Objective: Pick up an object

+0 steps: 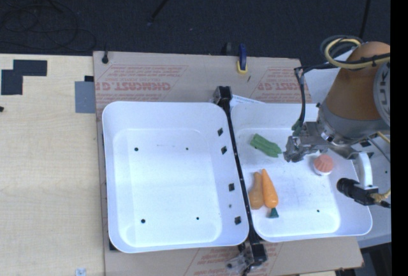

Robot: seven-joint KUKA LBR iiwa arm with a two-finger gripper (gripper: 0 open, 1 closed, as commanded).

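Observation:
In the right bin (306, 230) lie a green pod-shaped toy (264, 145), an orange carrot with a green tip (268, 188), a tan-orange piece (256, 195) beside the carrot, and a small pink-and-white round piece (322, 164). My gripper (296, 150) hangs low over the right bin, just right of the green toy and left of the pink piece. Nothing shows between its fingers.
The left bin (115, 141) sits beside the right one, with a black divider bar (231, 153) between them. Both rest on a cardboard sheet (146, 80). A blue-and-yellow clamp (242, 59) stands at the back edge. Cables (363, 192) trail at the right.

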